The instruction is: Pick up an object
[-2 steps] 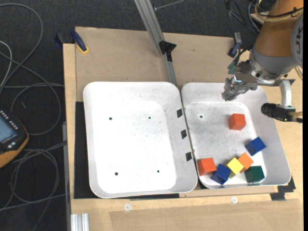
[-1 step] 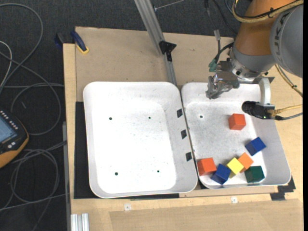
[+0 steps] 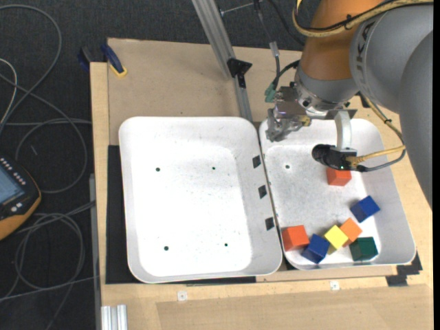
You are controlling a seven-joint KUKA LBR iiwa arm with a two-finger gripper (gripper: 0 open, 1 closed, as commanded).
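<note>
Several small blocks lie in the right bin [image 3: 395, 205]. A red block [image 3: 338, 177] sits mid-bin, partly under a black fitting with a cable. A blue block [image 3: 366, 207] lies lower right of it. Along the front edge sit an orange block [image 3: 295, 236], a blue block [image 3: 317, 247], a yellow block [image 3: 335, 236], another orange block [image 3: 351, 229] and a green block [image 3: 364, 249]. My gripper [image 3: 277, 132] hangs over the right bin's far left corner, well apart from every block, and I see nothing in it.
The left bin [image 3: 185, 198] stands beside the right one, with black clips [image 3: 262, 191] on the shared rim. A slanted metal pole [image 3: 220, 40] rises behind the bins. Cables and a handheld device [image 3: 14, 194] lie off the bench at left.
</note>
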